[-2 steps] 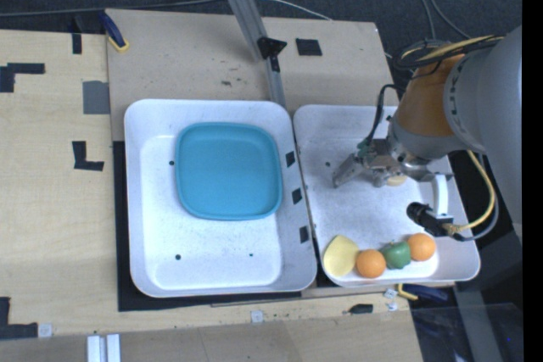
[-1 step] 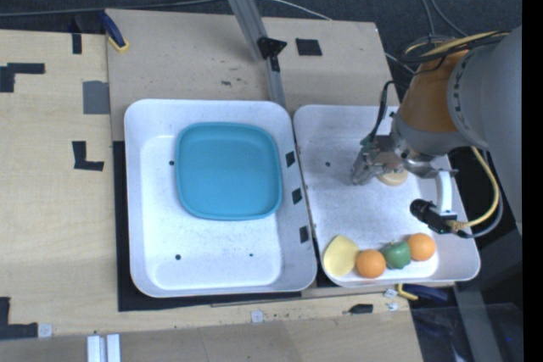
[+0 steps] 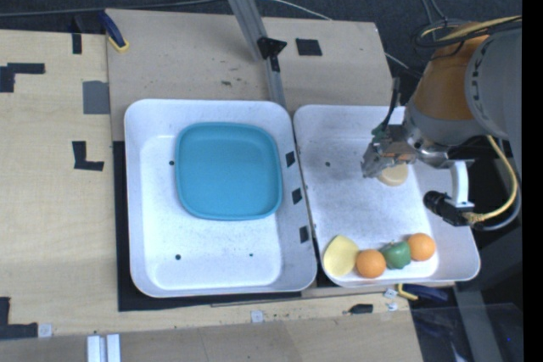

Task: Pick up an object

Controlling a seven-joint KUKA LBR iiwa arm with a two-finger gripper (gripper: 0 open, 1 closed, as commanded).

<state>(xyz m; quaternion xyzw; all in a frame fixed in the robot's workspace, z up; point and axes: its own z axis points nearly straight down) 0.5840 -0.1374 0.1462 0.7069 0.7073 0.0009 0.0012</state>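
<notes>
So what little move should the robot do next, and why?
Probably a small lift straight up, to check whether it really caught anything. The gripper is low in the right bin, right against a pale round object, but the grip itself can't be made out. The yellow piece, two orange fruits and green item lie apart at the bin's near edge.

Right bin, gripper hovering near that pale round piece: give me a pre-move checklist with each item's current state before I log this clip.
1. Gripper is over the right bin: ok.
2. Pale round object sits right beside the gripper: ok.
3. Object seen between the fingers: cannot tell.
4. Yellow piece, two orange fruits and green item cluster at the bin's near edge, apart from the gripper: ok.
5. Blue plate lies in the left bin, out of the way: ok.
</notes>
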